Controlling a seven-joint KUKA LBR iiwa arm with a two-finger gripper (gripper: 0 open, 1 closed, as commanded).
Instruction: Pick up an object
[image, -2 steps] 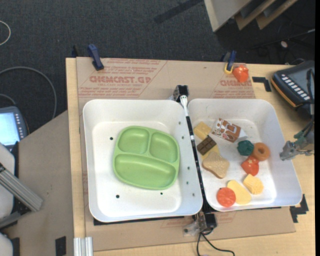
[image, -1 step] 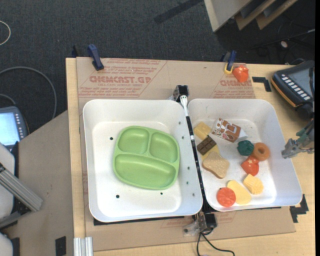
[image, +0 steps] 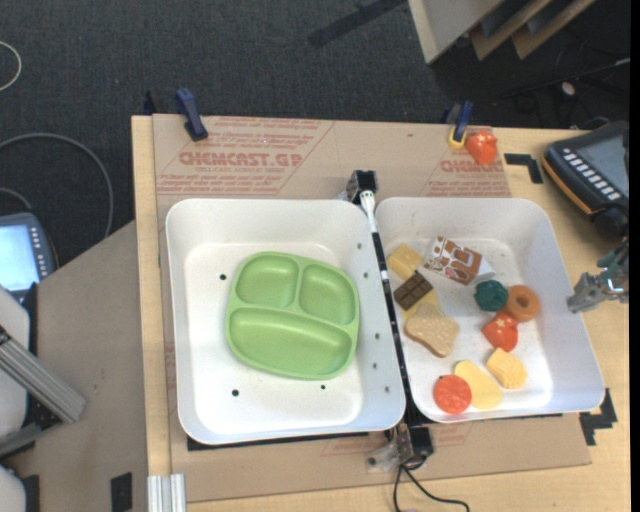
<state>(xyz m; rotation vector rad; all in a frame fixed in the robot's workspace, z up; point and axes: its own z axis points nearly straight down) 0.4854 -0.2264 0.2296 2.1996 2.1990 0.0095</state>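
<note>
Hovering at the right edge, just outside the right bin (image: 560, 300), the end effector (image: 597, 288) is seen; whether it is open or closed cannot be told, and nothing is seen gripped. Toy foods are scattered in that bin: donut (image: 522, 302), tomato (image: 452, 394), bread (image: 432, 331). A green plate (image: 293, 316) is held by the left bin (image: 190, 300).

Dark grey carpet (image: 260, 60) surrounds the cardboard-covered bench (image: 250, 160); thin white cables (image: 95, 160) loop across it at left; light wooden furniture (image: 490, 25) stands top right.
</note>
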